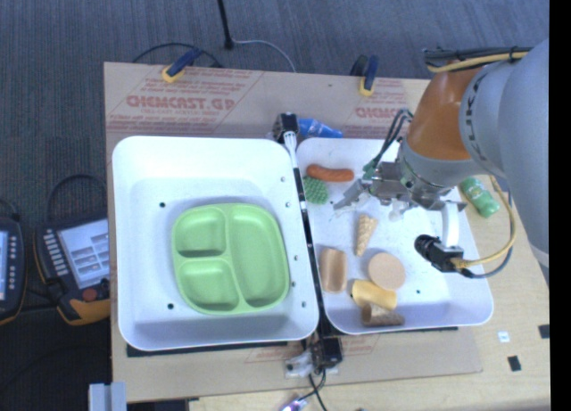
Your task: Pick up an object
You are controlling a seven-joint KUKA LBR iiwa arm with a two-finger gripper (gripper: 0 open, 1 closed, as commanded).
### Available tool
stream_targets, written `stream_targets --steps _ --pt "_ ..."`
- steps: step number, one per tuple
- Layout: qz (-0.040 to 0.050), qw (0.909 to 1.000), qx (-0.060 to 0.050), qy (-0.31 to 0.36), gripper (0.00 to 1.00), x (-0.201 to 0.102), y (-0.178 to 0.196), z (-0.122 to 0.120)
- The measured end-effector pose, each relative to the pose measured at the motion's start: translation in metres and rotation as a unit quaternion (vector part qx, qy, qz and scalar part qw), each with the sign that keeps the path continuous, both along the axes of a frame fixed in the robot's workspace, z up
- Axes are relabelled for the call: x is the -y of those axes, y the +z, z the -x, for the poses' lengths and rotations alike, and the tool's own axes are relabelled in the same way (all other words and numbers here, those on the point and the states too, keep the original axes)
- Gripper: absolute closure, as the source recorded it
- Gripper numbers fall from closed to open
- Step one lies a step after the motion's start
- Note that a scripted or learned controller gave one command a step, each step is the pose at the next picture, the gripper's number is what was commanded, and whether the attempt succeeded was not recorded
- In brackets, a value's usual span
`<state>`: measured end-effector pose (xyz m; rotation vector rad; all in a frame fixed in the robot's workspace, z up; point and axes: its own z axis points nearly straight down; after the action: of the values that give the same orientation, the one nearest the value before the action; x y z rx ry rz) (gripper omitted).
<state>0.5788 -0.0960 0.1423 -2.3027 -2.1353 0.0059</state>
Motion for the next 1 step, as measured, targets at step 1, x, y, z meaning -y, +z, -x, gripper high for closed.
stream_targets --steps 1 --pt "-0.0006 0.9995 0.002 -0.031 0.00 -0.0446 0.0424 -0.0540"
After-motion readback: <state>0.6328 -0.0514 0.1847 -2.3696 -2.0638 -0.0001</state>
